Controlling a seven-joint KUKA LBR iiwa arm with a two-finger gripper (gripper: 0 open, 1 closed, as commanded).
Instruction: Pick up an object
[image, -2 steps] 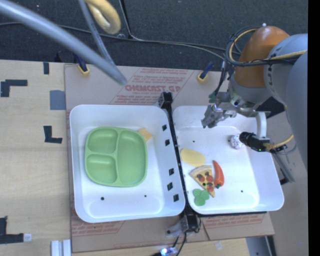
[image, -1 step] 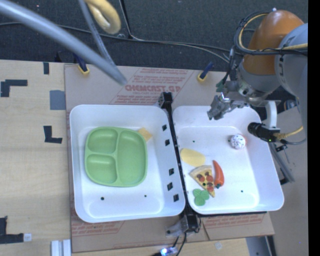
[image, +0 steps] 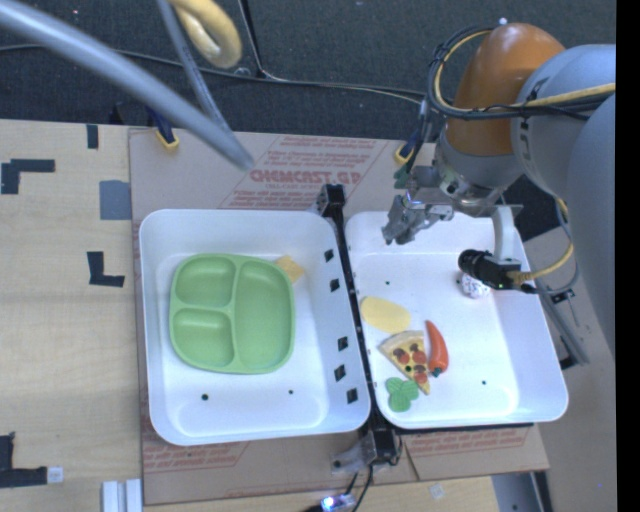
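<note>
Toy food in right bin; arm's hand above that bin's upper left corner.

A pizza slice (image: 410, 362), red chili pepper (image: 437, 347), pale yellow oval piece (image: 385, 313) and green piece (image: 401, 396) lie clustered at lower centre of the frame, in the left half of the right bin (image: 520, 390). The hand (image: 402, 229) sits above them in the frame; whether its fingers are spread or pressed together cannot be told, and nothing is seen between them. The left bin (image: 240, 415) carries a green divided plate (image: 232, 312) with a small yellow piece (image: 290, 267) at its upper right edge.
</note>
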